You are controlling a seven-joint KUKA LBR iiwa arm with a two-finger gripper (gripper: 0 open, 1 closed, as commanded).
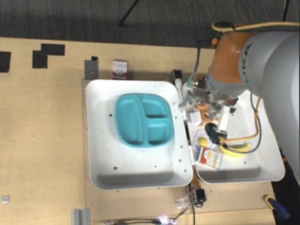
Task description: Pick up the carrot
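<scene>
My gripper (205,108) hangs low over the right bin (267,170), right of centre frame; I cannot tell its state. Something orange beneath it, likely the carrot (204,116), wants a straight, centred descent, clear of the banana (234,148).

2 bins side by side on bench (42,139), touching along inner walls. Left bin (101,172) holds divided tray (143,118), set near centre. Right bin (262,170) holds clutter in left half: banana (236,149) toward front, small box (209,157) just left of it, carrot (204,110) behind both, near gripper (206,108). Arm (267,64) hangs over right bin's rear, reaching in from right.
</scene>
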